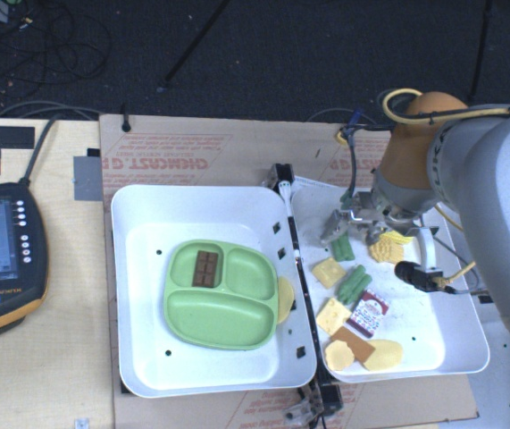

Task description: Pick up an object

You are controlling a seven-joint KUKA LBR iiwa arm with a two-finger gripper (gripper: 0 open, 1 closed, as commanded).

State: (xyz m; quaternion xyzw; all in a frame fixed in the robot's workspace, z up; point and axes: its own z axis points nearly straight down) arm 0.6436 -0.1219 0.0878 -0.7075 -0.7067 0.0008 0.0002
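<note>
So off to the left there's a teach pendant [0,262] sitting on the bench, grey and orange casing with its screen lit up bluish, and a cable running up from it. Under both bins is a big sheet of cardboard [201,155] with red print on it, upside down from this angle. Some black rectangles [0,148] are stuck on the bench top near the pendant. Behind the bench the floor is dark, with loose cables [31,34] trailing all over it.
</note>
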